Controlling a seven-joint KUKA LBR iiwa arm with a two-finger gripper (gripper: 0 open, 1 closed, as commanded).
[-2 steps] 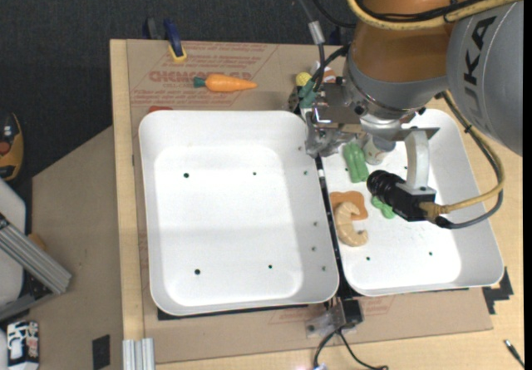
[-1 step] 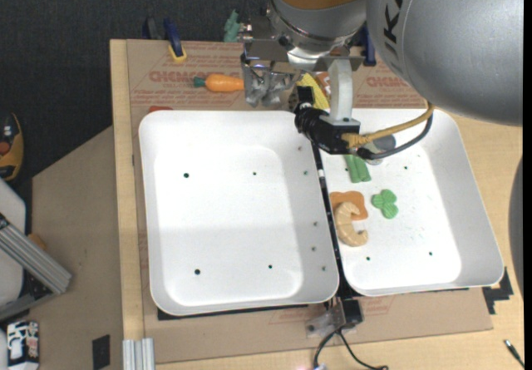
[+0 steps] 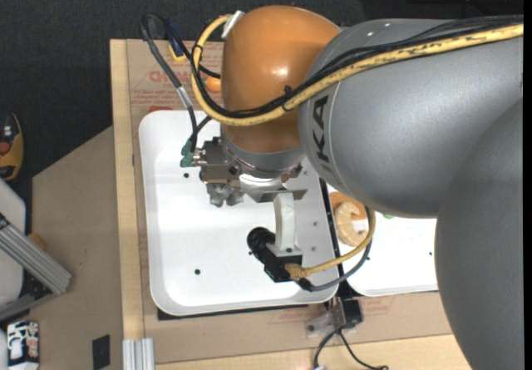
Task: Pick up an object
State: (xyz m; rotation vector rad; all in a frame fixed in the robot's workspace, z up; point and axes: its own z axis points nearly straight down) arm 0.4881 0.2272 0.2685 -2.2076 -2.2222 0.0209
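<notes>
Orange-and-cream round object point(image 3: 347, 219) lies at the left rim of the right shallow white bin point(image 3: 399, 270), partly covered by the grey arm point(image 3: 432, 111). It sits to the right of the gripper point(image 3: 221, 192), apart from it, across the wall between the bins. The gripper hangs low over the left shallow white bin point(image 3: 187, 231), beneath the orange wrist band point(image 3: 266, 69); whether it is spread or pressed together cannot be told. Beyond both bins runs the brown bench point(image 3: 126, 111).
</notes>
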